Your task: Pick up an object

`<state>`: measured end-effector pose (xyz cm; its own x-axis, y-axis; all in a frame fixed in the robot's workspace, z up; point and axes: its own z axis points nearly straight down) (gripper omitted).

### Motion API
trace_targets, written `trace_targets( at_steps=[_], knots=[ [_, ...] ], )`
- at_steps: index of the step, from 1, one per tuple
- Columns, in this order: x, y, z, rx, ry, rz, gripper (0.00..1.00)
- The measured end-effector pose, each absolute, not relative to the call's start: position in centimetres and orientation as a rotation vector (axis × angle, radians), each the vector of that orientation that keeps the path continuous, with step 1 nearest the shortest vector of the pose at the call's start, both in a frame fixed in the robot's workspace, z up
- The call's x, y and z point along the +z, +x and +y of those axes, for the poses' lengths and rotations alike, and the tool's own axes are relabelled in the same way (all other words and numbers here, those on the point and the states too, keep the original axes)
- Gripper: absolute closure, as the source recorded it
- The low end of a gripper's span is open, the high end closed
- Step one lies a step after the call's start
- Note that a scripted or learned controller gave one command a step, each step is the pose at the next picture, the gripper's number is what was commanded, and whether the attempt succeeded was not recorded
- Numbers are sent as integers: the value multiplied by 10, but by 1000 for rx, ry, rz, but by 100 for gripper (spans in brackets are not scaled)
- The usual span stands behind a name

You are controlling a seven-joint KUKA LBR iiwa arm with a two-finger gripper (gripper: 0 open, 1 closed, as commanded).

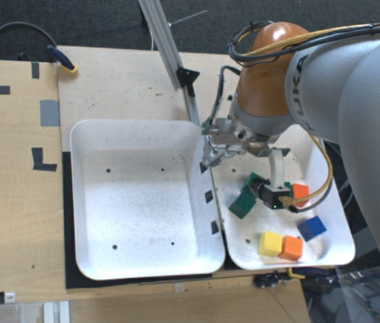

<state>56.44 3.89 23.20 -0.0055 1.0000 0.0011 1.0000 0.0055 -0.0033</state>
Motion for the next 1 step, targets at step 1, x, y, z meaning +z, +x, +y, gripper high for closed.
trace_targets(
  at_steps=[1],
  knots=[
    [222, 548, 93, 3, -2211, -2226, 100]
  ],
)
